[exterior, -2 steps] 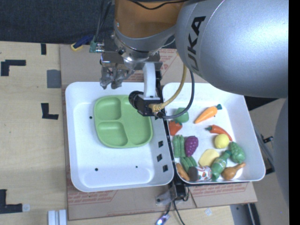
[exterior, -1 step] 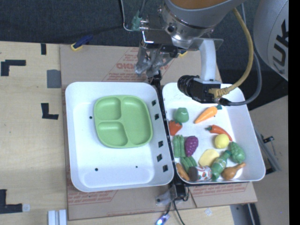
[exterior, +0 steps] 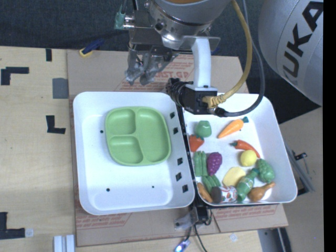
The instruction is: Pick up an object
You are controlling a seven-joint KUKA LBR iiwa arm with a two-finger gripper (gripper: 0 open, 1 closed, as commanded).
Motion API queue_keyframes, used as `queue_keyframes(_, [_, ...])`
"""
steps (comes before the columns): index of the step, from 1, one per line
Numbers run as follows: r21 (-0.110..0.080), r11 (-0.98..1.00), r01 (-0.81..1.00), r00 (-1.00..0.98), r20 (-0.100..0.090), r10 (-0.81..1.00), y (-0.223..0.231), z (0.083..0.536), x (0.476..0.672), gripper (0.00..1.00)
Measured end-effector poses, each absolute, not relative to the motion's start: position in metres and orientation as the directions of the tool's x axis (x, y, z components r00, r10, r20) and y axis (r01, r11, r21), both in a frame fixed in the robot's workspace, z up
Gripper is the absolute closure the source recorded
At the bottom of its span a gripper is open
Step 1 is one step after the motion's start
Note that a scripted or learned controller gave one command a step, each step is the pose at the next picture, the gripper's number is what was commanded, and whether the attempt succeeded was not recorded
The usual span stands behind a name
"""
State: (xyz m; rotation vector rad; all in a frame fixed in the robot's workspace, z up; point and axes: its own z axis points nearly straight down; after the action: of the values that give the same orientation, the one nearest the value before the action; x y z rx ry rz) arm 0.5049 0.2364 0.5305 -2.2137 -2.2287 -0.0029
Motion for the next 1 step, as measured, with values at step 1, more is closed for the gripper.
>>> queue_keyframes(1, [-0.016, -0.002, 1.000, 0.001, -0.008, 1.000, 0.2034, 0.3958, 0.5026, 1.00])
